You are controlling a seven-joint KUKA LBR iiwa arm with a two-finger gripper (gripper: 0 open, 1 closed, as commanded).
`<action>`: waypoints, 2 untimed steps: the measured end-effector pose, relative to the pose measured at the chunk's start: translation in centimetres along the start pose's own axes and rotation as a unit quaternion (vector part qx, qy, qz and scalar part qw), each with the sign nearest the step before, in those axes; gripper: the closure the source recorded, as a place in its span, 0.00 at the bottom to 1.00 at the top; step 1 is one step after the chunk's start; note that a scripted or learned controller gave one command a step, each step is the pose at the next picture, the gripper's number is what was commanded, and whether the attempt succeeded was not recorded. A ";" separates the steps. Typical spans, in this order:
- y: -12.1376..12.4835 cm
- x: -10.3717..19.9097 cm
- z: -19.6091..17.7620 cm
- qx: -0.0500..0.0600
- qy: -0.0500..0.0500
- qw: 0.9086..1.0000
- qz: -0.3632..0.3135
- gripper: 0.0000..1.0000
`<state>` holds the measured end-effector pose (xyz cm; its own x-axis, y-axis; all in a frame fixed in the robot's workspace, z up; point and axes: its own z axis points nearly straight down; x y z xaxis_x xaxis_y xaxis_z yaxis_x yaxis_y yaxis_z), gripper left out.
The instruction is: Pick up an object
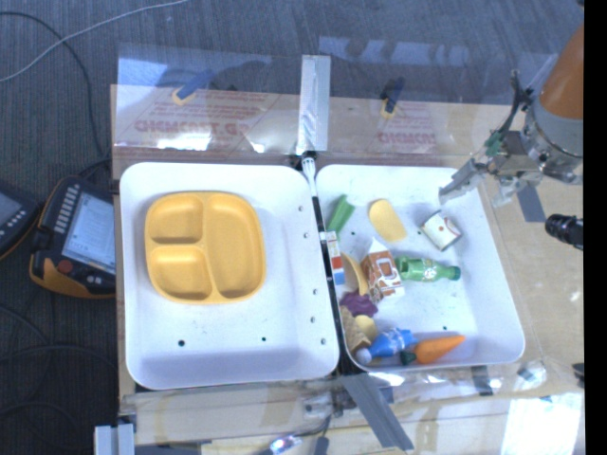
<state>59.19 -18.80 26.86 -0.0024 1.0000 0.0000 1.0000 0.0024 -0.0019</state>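
Small toy items lay scattered in the right bin.
A green bottle lay on its side near the middle, an orange carrot along the front wall, a yellow piece and a green piece toward the back.

The two shallow white plastic bins have a smooth, semi-gloss finish. The yellow compartmented plastic plate looks matt. The green plastic bottle is glossy.

A robotics lab: taped bench, teach pendant and loose cables on grey carpet.
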 end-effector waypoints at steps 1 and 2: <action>-1.1 0.1 -4.7 -0.001 0.000 1.000 -0.024 0.00; -0.4 -0.3 9.3 0.000 0.000 0.995 -0.103 0.00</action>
<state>58.77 -19.10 17.53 -0.2064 0.9785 0.0006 0.9785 0.2064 -0.0024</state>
